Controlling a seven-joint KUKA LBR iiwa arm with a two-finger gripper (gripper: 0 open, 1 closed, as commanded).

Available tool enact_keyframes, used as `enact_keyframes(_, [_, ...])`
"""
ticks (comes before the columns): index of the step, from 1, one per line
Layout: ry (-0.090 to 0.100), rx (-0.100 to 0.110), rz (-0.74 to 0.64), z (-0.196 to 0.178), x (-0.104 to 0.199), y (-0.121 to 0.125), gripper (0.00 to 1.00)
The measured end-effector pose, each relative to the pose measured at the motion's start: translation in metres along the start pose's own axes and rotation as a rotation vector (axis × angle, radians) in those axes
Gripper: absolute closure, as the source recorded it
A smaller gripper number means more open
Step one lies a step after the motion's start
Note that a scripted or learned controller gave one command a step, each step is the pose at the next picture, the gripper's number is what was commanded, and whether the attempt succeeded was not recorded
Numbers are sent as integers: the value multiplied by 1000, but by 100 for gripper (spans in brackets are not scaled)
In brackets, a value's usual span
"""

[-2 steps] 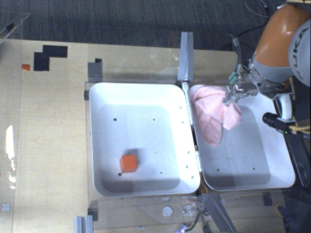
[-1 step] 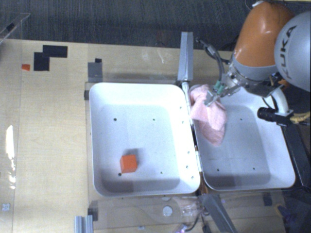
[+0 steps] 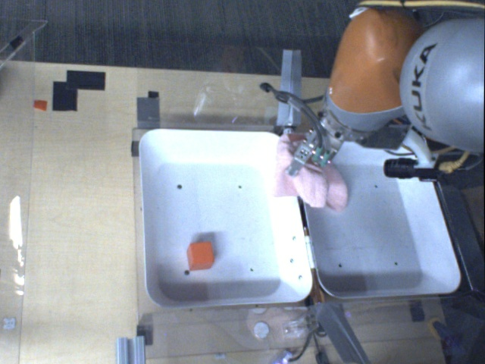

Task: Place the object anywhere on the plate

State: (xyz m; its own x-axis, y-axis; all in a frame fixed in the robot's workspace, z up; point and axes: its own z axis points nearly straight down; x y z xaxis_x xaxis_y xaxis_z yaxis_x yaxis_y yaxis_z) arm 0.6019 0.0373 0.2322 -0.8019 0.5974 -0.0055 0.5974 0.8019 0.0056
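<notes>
Arm: the grey KUKA arm (image 3: 443, 78) comes in from the right, and its orange band (image 3: 371, 48) is above the far part of the right bin.
Gripper: the gripper (image 3: 307, 158) is low over the place where the two bins meet, near their far edge.
Fingers: they are closed on a soft pink thing, so it is held between them (the fingertips themselves are small in the view and partly covered by it).
Pink object: the pink cloth-like object (image 3: 322, 186) hangs down from the gripper; its left part is over the rim of the left bin and its larger part is over the right bin.
Orange block: a small orange block (image 3: 201, 255) lies on the floor of the left bin, in the near left part, well apart from the gripper.
Left bin: the left white bin (image 3: 227, 203) has a few small dark dots on its floor.
Right bin: the right white bin (image 3: 394, 241) is just beside it, the rims touching.
Bench: the light wooden bench (image 3: 76, 226) has black marks (image 3: 74, 88) and a little orange mark (image 3: 40, 105) at the far left.
</notes>
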Motion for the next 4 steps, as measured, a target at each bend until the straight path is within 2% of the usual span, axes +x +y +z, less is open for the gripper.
enact_keyframes(1, [0, -2, -401, 9, 31, 34, 100])
enact_keyframes(2, [-3, -5, -643, 5, 57, 69, 100])
enact_keyframes(3, [-2, -5, -646, 4, 97, 103, 100])
enact_keyframes(4, [-2, -5, -645, 4, 97, 103, 0])
